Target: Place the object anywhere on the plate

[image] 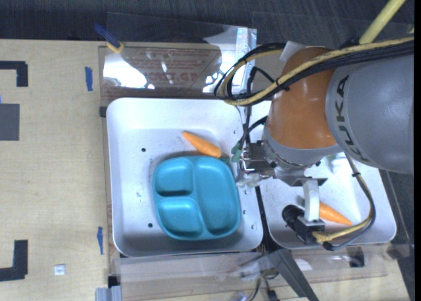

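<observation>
- The grey arm [368, 109] with its orange band covers most of the right bin [385, 227] on the right of the frame, so we see only that bin's lower part.
- A second carrot [333, 214] lies in that visible strip. Its left end is hidden behind robot hardware.
- The jaws sit under the wrist near the wall between the two bins, at the middle of the frame. They are lost in cables and metal parts — we cannot tell whether they are released or clenched, nor whether they touch anything.
- The carrot [200, 143] is orange and tapered. It lies slanted, with its pointed tip toward the upper left and a bit of green at its lower right end.
- It rests on the floor of the left bin [125, 162], just beside the upper rim of the plate [197, 198] — we cannot tell if the two touch. Its green end is close to the wrist hardware.
- The plate is blue with rounded corners and three compartments, and it lies flat in the lower middle of the left bin.
- The pale wooden table [52, 162] fills the left of the frame.
</observation>
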### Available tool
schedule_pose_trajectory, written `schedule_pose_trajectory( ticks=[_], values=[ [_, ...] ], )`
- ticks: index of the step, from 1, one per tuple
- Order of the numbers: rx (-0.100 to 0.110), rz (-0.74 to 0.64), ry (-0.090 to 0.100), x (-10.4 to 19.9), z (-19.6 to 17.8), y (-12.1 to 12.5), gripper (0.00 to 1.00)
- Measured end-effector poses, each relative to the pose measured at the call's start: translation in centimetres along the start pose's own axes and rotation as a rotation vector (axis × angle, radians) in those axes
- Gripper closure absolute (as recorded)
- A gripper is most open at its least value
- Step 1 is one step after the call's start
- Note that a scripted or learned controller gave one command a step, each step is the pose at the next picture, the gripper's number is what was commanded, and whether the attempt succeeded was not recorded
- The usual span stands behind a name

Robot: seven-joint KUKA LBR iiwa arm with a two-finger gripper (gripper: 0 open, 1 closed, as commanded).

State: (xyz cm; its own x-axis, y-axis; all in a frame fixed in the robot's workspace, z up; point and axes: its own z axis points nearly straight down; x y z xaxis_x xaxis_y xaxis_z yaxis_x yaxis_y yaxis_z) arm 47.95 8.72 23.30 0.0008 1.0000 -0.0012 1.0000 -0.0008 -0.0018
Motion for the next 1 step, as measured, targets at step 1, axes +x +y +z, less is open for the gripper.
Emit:
schedule_pose_trajectory(
  ticks=[1],
  values=[
    [0.002, 0.357, -0.001, -0.25, -3.41, -0.04, 1.0]
  ],
)
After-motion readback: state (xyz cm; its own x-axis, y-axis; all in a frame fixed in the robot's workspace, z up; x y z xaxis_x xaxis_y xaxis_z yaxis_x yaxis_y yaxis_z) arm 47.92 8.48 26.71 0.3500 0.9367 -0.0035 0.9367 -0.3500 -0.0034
